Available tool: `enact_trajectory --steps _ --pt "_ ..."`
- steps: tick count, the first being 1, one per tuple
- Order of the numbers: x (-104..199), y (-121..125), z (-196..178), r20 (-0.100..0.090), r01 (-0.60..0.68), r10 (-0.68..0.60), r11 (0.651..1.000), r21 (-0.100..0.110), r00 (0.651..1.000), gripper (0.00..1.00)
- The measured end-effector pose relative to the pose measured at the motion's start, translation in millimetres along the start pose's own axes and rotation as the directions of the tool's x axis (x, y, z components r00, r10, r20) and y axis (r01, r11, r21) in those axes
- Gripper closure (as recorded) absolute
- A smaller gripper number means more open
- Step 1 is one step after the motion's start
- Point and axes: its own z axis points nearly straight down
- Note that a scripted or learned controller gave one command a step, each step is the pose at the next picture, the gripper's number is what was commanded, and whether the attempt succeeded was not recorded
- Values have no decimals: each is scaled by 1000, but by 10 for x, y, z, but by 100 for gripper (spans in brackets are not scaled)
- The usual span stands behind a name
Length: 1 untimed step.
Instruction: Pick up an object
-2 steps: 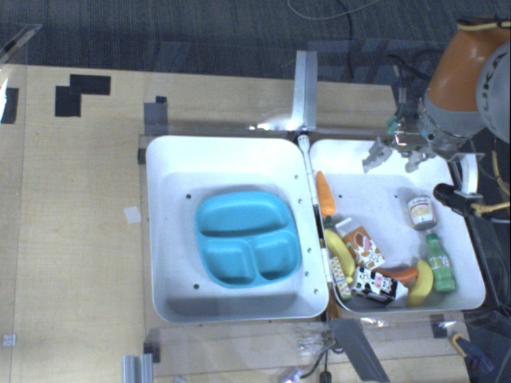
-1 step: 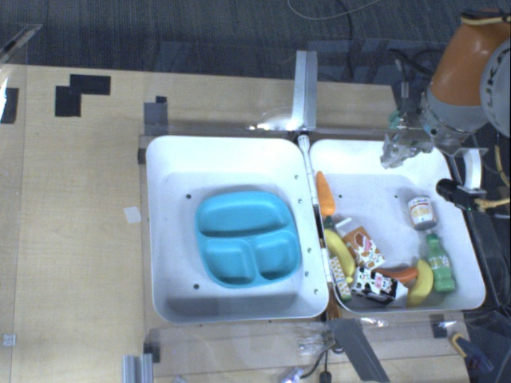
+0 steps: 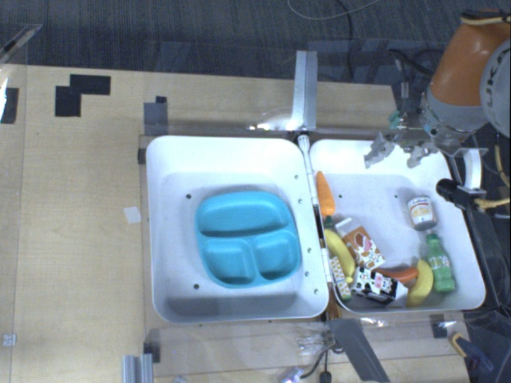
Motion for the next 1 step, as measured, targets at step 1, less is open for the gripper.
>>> enact_trajectory --steps 1 --pt "909 -853 130 -3 269 -269 963 5 963 0"
